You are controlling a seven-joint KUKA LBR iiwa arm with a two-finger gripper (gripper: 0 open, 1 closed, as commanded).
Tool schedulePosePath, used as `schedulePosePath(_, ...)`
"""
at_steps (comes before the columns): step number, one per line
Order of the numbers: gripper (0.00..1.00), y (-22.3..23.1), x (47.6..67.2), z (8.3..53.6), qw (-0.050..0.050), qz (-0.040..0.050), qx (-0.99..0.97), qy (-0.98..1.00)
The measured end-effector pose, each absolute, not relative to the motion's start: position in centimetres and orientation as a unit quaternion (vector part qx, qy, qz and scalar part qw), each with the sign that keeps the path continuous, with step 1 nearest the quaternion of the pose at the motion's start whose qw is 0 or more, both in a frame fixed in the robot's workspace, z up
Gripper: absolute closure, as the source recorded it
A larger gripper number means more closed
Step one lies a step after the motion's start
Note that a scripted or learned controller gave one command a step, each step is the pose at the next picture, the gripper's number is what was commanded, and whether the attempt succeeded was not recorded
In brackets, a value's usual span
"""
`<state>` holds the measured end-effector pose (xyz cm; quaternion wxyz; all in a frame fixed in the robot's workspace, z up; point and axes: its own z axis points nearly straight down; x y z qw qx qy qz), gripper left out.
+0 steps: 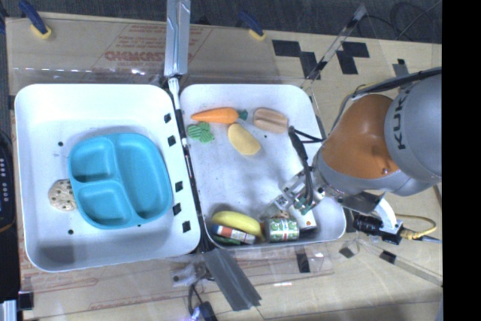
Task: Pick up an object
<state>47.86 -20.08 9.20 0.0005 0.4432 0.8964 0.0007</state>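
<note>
The table [361, 56] carries two white bins side by side, and the grey arm [409, 139] with its orange band reaches in over the right bin [225, 195] from the right. The left bin [37, 124] holds a blue divided plate [119, 178] and a cookie [60, 195] just beside the plate's left edge. Over in the right bin: carrot [216, 116], bread roll [270, 119] and potato [244, 139] near the far wall, a green piece [200, 132] just beside the carrot. Along the near wall sit a banana [236, 222], a green can [282, 229] and a small bottle [231, 237], packed close together. The gripper [297, 198] hangs low, just above the can. Whether the jaws are wide or narrow, I cannot tell; metalwork crowds them. The can looks like the likely target, so the descent should be straight down, jaws straddling it and clear of the banana and the bin wall, closing only once fully seated.
</note>
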Motion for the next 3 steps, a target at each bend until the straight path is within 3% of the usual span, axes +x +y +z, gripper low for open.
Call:
schedulePosePath(1,0.0,-21.0,55.6,11.5,-0.001,-0.0002,0.543,0.84)
schedulePosePath(2,0.0,-20.8,52.2,13.0,-0.003,-0.0008,0.596,0.803)
schedulePosePath(3,0.0,-18.6,64.3,9.0,-0.002,-0.0009,0.545,0.838)
